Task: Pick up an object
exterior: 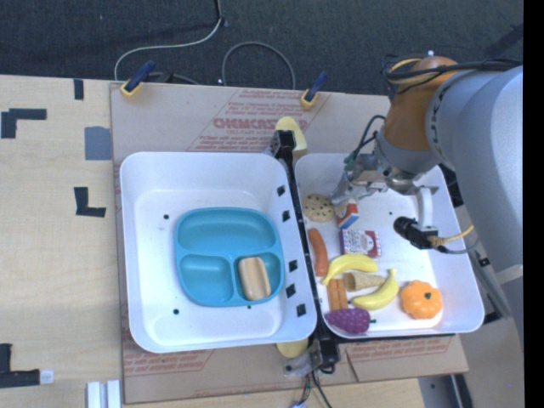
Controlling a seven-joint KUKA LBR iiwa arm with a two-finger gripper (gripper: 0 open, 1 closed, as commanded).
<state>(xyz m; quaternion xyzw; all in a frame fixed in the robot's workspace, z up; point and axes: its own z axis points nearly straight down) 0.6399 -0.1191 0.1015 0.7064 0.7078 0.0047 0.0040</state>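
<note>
Toy foods — cookie [318, 206], hot dog [319, 252], 2 bananas [364, 280], orange pumpkin [422, 300] — lie in the right bin [463, 313]. The gripper [350, 195] hangs over that bin's upper part near the cookie — grip state unclear.

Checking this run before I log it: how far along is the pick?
Done: the arm has reached over the right bin, with the gripper low near the cookie and small carton. In hand: nothing visibly between the fingers. Left: grasp and lift; bananas, orange and grapes lie untouched. A bread roll sits in the blue tray, left bin.
</note>
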